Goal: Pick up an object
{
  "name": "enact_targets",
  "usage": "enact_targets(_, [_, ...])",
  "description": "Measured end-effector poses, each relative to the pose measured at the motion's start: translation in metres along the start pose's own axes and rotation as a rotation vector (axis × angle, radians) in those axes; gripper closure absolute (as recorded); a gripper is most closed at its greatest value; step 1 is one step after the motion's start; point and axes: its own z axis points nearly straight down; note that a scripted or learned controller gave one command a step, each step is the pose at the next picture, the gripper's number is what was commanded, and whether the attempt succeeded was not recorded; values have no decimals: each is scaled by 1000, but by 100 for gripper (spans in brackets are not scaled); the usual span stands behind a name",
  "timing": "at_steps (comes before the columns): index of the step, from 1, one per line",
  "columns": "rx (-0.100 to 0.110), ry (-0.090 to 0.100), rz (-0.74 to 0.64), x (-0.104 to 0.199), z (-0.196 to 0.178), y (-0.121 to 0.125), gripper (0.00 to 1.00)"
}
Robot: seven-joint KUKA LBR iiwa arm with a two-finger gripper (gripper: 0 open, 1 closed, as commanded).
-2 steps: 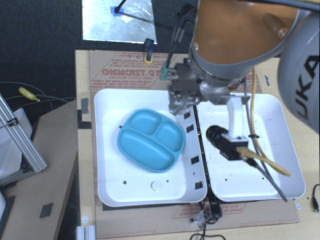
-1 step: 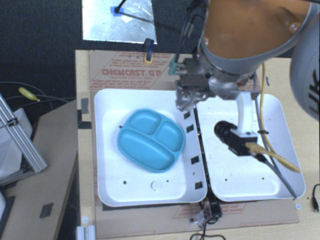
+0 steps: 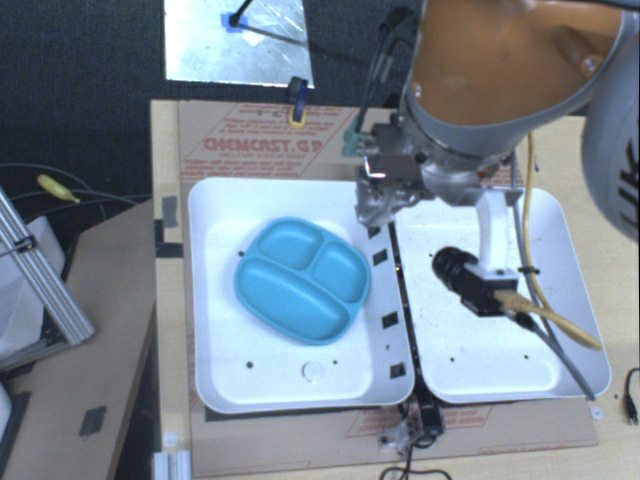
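Best to bring end effector [image 3: 375,208], grip state impossible to tell, down over rim of blue plate [image 3: 302,279] in left bin [image 3: 215,298]; close squarely; lift slowly.

The two bins [image 3: 225,268] are showing plain white, with small black patches running along the seam between them. Lying in the left bin, the divided plate [image 3: 302,280] is showing a solid light blue. Behind the bins, the cardboard sheet [image 3: 262,140] is showing tan with red printed lettering. Above the bins' far edge, the arm [image 3: 500,58] is showing an orange band over grey metal. Left of the bins, a yellow scrap [image 3: 58,189] is lying on dark flooring.
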Motion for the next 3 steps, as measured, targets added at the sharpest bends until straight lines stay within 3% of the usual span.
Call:
enact_targets(1, [-7,0,4,-66,-55,1,100])
enact_targets(2, [9,-3,6,-127,51,-1,100])
enact_targets(3, [4,0,-8,-83,100,0,100])
